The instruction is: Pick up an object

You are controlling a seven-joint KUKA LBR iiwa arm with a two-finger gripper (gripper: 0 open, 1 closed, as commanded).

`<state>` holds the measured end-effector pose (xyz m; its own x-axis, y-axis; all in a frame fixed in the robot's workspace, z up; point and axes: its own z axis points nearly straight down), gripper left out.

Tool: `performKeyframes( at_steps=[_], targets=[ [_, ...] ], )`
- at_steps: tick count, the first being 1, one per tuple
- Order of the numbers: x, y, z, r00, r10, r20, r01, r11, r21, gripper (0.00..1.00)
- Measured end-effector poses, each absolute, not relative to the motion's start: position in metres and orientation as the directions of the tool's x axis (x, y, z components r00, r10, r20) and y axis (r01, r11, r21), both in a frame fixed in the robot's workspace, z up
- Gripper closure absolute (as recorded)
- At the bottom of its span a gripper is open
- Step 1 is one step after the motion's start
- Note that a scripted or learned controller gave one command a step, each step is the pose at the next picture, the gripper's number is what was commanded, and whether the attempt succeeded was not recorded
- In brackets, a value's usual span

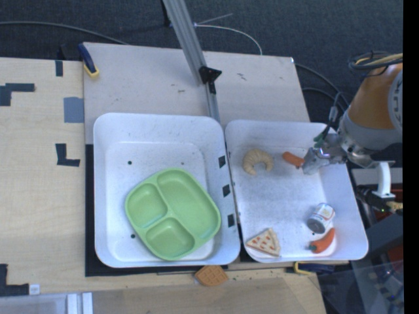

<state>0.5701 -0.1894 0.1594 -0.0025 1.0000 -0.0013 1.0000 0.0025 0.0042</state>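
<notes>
Over the right bin [340,195], the hand [309,164] touches a carrot [292,157].

You've got 2 bins side by side on the bench. In the left bin [105,175] a divided plate [172,212] lies toward the near side. In the right bin [340,195] the croissant [257,161] sits at the far left, the carrot [292,158] just right of it, the gripper [310,165] beside that carrot. Near right, the can [320,217] lies just behind the chilli [324,242]; the sandwich wedge [263,243] is near left. A cookie [211,275] lies on the bench before the bins.
</notes>
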Motion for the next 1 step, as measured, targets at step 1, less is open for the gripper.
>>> performKeyframes(
  at_steps=[1],
  targets=[
    [0.5798, -0.1928, 0.2077, -0.002, 1.0, -0.002, 1.0, 0.002, 0.004, 1.0]
  ],
)
